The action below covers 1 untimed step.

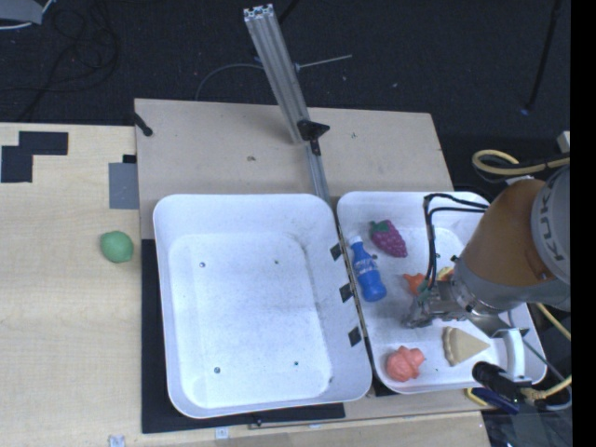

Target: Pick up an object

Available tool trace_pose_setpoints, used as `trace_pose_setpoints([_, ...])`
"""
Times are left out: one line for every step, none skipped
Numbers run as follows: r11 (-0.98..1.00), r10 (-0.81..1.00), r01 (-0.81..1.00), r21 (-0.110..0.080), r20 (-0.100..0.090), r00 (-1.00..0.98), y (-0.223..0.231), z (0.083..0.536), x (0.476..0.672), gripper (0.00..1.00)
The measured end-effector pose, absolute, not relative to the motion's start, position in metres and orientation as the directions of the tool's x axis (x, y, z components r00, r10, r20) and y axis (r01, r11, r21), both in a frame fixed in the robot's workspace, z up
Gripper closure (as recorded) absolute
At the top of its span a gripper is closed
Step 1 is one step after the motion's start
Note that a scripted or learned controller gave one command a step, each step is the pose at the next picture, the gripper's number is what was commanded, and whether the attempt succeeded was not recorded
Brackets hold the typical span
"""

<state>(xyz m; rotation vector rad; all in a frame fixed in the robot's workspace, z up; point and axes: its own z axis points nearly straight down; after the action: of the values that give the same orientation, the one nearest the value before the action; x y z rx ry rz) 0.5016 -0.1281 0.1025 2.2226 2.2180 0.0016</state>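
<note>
My gripper [421, 311] low in right bin [391, 205], finger state unclear; orange piece [414, 280] just above, blue bottle [365, 270] left.

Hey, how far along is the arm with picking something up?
Done: the gripper is down in the right bin. In hand: nothing visibly held. The bottle, grapes, pink toy and wedge lie on the floor. Left: grasp and lift.
</note>
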Motion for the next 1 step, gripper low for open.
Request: trace_pose_setpoints([-0.001,1.000,1.000,0.004,-0.001,0.001,-0.1377,0.1505,0.5057,1.00])
